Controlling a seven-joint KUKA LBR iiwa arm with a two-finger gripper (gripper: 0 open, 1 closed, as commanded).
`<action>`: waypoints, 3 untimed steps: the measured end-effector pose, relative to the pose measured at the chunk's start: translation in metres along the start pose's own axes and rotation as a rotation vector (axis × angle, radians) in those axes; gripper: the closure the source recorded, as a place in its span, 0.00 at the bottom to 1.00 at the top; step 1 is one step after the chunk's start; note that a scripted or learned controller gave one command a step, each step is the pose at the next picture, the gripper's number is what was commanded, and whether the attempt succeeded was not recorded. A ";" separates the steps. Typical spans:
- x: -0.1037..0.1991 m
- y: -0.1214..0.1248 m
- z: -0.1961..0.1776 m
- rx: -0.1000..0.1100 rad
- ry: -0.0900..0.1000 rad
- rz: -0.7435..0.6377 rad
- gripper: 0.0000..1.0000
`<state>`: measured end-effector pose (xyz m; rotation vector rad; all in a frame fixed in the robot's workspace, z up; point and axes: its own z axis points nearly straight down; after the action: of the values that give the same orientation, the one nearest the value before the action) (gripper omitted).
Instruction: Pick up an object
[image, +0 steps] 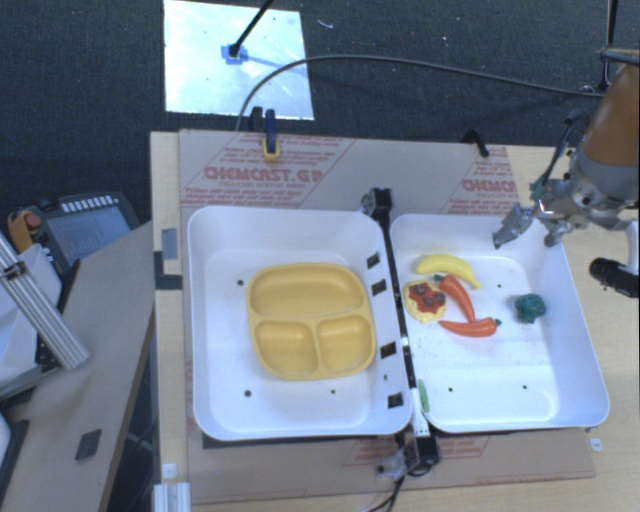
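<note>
At your left the left bin (215, 330) held a yellow divided tray (308, 320), and in the right bin (570, 390) the candidates lay bunched at the near-left: a pizza slice (426, 300) touching a banana (447, 265), two red peppers (466, 310), and a broccoli floret (530, 306) well apart to their right. The gripper (530, 226) hung over that bin's far right rim, its fingers spread and holding nothing, so I judged the step to be the approach, with no grasp begun. You would next need it brought down over one item, and the lone floret looked easiest.
</note>
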<state>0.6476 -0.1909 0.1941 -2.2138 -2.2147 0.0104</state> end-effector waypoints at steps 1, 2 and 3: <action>0.001 0.003 -0.009 -0.014 -0.003 -0.003 0.00; 0.007 0.008 0.035 -0.011 -0.003 -0.006 0.00; 0.001 0.005 0.078 -0.010 -0.002 -0.001 0.00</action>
<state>0.6518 -0.1896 0.1156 -2.2188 -2.2221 0.0018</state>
